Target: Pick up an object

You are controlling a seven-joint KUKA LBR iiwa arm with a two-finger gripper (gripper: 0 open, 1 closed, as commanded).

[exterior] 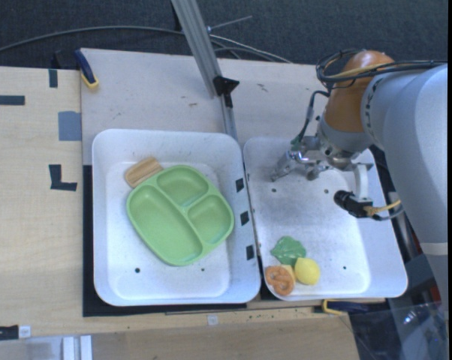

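Note:
My gripper (pixel 295 171) hangs over the far part of the right bin (pixel 323 216), its two metal fingers spread apart and open with nothing between them. Three small objects lie together at that bin's near edge: a green leafy piece (pixel 287 249), a yellow lemon-like piece (pixel 308 271) and an orange ring-shaped piece (pixel 279 279). They sit well below the gripper in the view, apart from it. In the left bin (pixel 109 201) lies a green divided plate (pixel 181 212), with a tan flat piece (pixel 142 171) touching its far left rim.
The grey arm with its orange band (pixel 346 103) fills the upper right and overhangs the right bin's far right corner. A black cable end (pixel 350 201) dangles beside the wrist. A slanted metal post (pixel 200 43) stands behind the bins.

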